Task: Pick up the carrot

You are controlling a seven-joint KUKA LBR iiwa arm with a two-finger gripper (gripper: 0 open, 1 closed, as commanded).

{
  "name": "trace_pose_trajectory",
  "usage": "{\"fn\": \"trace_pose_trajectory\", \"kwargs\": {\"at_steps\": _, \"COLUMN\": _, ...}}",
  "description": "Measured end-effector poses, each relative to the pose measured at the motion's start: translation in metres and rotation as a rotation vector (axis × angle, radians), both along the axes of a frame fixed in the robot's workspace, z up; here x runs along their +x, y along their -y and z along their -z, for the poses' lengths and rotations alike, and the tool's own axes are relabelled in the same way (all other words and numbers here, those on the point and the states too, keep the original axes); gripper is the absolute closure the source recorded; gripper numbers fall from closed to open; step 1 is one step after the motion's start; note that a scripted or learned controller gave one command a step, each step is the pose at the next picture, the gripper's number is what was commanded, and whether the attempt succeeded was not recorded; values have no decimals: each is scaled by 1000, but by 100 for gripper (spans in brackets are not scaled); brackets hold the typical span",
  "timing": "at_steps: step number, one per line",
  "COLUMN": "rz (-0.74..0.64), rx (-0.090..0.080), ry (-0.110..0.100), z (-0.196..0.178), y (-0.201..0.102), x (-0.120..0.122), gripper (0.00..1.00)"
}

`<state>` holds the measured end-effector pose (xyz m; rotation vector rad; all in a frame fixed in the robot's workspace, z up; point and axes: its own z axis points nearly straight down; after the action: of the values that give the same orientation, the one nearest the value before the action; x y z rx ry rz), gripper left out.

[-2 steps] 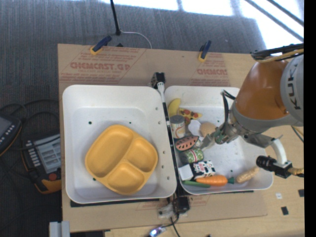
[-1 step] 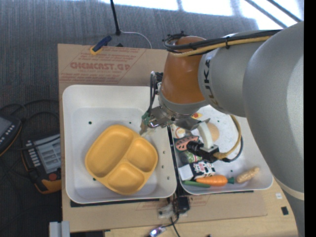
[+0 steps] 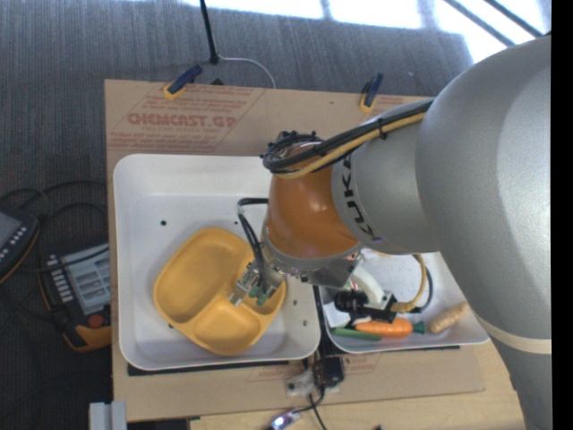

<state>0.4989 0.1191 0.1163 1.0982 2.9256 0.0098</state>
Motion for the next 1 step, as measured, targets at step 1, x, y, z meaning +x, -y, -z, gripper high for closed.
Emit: {"fn": "trace_pose_trajectory", "kwargs": {"at_steps": 1, "rz": 246, "rx": 1, "ry": -19, "z": -68, "y": 32, "x": -16, "gripper": 100}}
